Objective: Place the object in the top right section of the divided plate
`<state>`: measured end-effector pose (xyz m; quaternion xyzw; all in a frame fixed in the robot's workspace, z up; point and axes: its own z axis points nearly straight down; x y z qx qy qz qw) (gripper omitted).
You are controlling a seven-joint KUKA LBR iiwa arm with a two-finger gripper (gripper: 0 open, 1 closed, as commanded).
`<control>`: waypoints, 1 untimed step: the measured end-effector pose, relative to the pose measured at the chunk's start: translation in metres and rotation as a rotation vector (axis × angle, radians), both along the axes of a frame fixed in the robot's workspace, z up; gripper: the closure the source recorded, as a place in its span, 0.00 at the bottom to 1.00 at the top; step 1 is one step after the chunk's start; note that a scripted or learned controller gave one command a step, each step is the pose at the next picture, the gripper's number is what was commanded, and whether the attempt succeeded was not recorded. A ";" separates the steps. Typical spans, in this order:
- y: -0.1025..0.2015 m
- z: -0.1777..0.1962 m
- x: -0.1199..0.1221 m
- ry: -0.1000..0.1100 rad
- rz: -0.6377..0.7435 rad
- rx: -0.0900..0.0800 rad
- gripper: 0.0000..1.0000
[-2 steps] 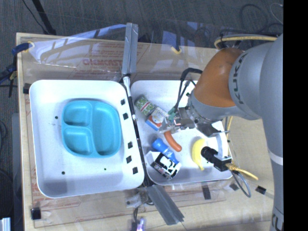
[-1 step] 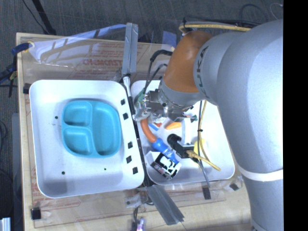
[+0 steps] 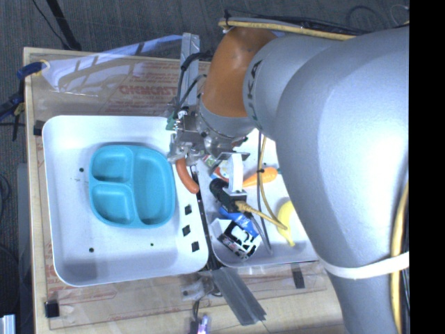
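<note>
Looming closest to the lens, the grey arm (image 3: 348,138) with its orange band (image 3: 233,75) covers most of the right bin (image 3: 268,256) and reaches down toward the wall between the two bins. Its pincer (image 3: 191,152) sits just above that wall, and whether it is clenched or released cannot be told from this angle. An orange sausage-like object (image 3: 185,176) lies right beneath it, at the near edge of the left bin (image 3: 62,186); it touches or nearly touches the pincer, but a grasp is not visible. Left of it, well inside the left bin, rests the blue divided plate (image 3: 132,185), all three sections bare. In the right bin lie a carrot-like piece (image 3: 261,177), a yellow item (image 3: 285,218) and a blue-and-black item (image 3: 240,232).

To do this step well, I judge the arm should secure the object firmly first, lift it clear of the bin wall, travel left over the plate, and lower it into the top right section before letting go.
</note>
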<state>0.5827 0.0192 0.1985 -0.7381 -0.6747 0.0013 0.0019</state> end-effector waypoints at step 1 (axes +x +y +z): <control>0.000 0.000 0.000 0.000 -0.001 -0.001 0.00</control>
